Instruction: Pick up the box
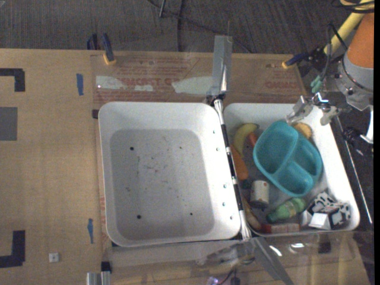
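Observation:
The box [328,210] is small, with a black-and-white pattern, and lies in the near right corner of the right bin [343,159]. My gripper [312,111] hangs over that bin's far edge, well behind the box, beyond a teal dish. Its two fingers [296,110] stand apart, so it is open with nothing between them.
The right bin also holds a teal divided dish [288,158], a banana [243,135], an orange stick-shaped item [240,164], a small white cup [259,192] and a green bottle [286,208]. The left bin [160,171] lies beside it. A metal bracket [220,67] stands behind the bins.

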You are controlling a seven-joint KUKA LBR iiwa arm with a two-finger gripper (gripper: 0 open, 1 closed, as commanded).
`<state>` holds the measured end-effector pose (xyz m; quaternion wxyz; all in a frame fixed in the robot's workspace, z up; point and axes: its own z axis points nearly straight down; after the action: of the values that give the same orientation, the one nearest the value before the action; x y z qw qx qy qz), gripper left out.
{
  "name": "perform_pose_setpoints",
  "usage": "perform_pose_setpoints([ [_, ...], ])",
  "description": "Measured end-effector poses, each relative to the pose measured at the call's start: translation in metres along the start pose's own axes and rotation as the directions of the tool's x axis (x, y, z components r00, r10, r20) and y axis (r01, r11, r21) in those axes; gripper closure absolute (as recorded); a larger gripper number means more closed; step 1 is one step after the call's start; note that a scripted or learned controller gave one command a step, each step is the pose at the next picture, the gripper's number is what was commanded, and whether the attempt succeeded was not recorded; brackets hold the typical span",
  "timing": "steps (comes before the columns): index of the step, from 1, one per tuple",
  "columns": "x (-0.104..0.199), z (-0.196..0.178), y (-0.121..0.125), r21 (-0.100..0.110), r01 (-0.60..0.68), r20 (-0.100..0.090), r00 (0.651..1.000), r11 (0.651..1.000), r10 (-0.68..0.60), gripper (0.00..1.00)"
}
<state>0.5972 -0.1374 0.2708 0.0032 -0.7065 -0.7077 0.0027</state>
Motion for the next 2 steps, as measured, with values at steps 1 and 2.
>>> perform_pose_setpoints([
  [1,0.000,-0.006,0.001,0.005,0.001,0.000,1.000,1.000,-0.001,1.00],
  [2,0.103,-0.141,0.005,-0.002,-0.071,0.002,0.997,0.997,0.071,1.00],
])
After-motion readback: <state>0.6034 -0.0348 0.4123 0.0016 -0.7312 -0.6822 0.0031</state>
